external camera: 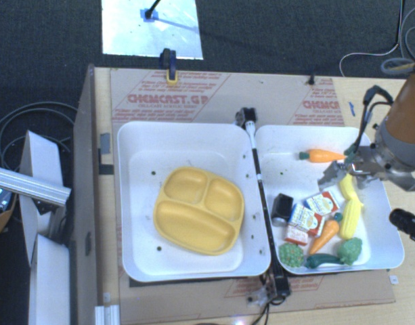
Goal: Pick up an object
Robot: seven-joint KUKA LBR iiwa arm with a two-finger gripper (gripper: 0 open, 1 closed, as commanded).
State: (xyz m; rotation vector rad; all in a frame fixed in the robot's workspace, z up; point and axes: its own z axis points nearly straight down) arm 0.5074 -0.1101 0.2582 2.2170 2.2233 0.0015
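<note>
The right bin holds several toy foods. A carrot lies near its far wall, and a yellow banana near its right wall. A second carrot, two small cartons, a black block, two broccoli pieces and a green pepper crowd the near half. My gripper hangs over the bin's right side, just below the far carrot and above the banana's upper end. It is open, and nothing shows between its fingers.
The left bin holds a yellow compartment tray. A black divider rail runs between the bins. The arm comes in over the right bin's right wall. A black part juts in at the right edge.
</note>
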